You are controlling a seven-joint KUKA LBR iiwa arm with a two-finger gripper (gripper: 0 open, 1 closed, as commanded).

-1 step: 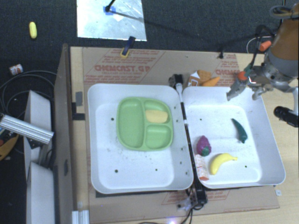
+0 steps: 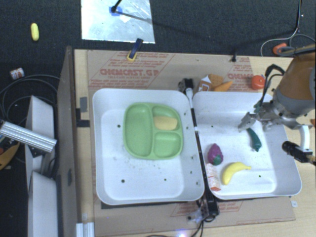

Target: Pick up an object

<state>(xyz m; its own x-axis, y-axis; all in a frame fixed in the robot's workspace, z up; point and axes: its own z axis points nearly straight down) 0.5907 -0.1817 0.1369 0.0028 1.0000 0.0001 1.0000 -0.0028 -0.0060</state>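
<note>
While the gripper [image 2: 256, 121] hangs over the right bin [image 2: 291, 184], fingers spread and holding nothing, the dark green object [image 2: 255, 138] lies just below them on the bin floor. Judged stage: approach; closing and lifting remain undone.

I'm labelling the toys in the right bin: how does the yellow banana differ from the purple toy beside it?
The banana is yellow, long and curved; the purple toy is purple with a green tip, short and rounded. The banana lies nearer the right bin's front edge; the purple toy sits farther back, closer to the divider between the bins. Both lie loose on the bin floor, apart from the gripper.
</note>
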